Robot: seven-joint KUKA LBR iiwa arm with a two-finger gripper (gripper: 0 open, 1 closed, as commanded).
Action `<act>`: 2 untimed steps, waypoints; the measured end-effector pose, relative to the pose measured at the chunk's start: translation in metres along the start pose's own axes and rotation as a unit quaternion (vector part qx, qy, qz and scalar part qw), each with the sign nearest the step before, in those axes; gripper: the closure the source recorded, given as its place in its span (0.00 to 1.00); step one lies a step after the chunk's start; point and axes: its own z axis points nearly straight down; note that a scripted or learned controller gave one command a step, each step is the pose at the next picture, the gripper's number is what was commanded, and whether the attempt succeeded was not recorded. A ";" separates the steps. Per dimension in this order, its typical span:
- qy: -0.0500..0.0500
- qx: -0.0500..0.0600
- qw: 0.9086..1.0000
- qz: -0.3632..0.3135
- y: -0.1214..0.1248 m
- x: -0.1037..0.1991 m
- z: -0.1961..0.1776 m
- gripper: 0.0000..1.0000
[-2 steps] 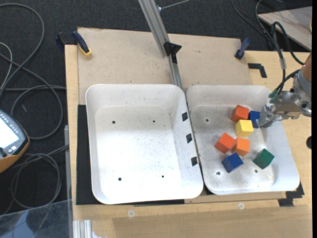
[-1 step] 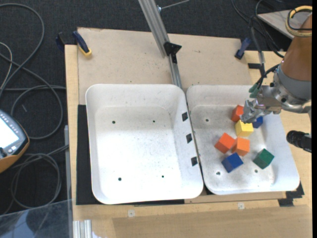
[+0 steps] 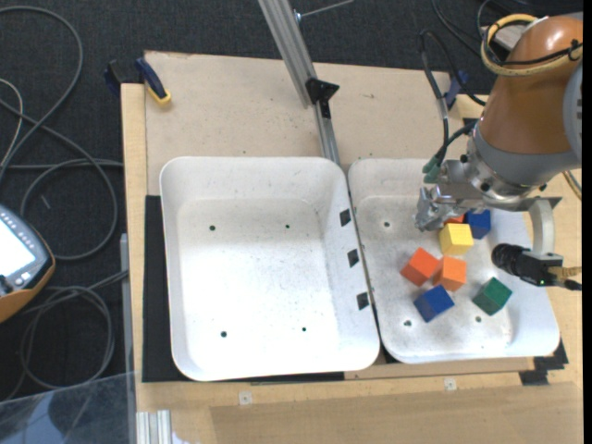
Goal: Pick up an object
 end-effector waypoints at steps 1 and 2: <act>0.000 -0.002 1.000 -0.001 0.015 0.055 -0.003 1.00; 0.000 0.000 1.000 0.000 0.020 0.108 0.014 1.00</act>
